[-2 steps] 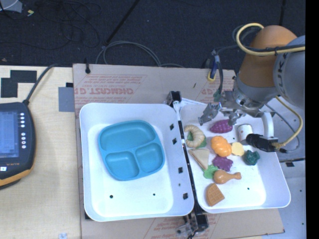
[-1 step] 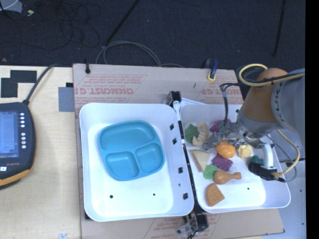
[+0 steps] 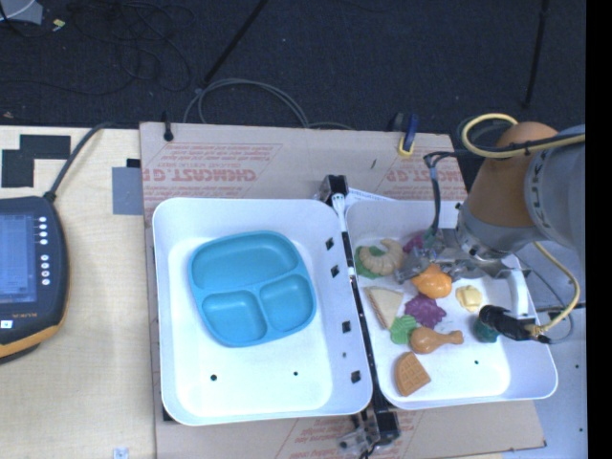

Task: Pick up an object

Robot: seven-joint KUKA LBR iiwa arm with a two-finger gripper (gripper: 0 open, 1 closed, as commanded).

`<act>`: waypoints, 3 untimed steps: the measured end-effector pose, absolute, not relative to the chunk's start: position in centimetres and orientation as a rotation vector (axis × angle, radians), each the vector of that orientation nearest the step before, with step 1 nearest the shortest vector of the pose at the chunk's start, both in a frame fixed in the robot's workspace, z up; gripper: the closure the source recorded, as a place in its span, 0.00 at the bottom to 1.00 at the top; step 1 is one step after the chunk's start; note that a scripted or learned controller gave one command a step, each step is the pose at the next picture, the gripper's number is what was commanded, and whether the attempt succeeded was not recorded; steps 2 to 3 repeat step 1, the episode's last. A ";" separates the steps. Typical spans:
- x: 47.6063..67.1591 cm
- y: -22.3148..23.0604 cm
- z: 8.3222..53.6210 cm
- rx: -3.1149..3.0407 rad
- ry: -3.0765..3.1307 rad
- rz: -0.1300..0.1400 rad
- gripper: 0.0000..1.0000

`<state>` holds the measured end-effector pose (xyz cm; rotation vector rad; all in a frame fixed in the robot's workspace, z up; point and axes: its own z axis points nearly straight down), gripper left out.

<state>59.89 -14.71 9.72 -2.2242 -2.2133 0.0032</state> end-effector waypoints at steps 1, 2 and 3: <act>61.3 -7.0 19.3 -2.216 -2.231 -0.008 1.00; 61.3 -7.0 19.3 -2.216 -2.231 -0.008 1.00; 61.3 -7.0 19.3 -2.216 -2.231 -0.008 1.00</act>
